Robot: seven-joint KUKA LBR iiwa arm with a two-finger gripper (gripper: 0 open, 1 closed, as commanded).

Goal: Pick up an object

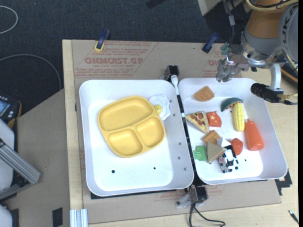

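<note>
Waffle lies flat at the back of the right bin, nearest my gripper, whose state I cannot tell; looks like light, stiff, slick toy plastic, so I'd pinch across its narrow edges.

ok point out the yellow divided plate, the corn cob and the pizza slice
yellow divided plate (131, 125), camera view, ridge between its compartments
corn cob (239, 116), camera view, middle of the cob
pizza slice (198, 120), camera view, centre of the topping
</note>
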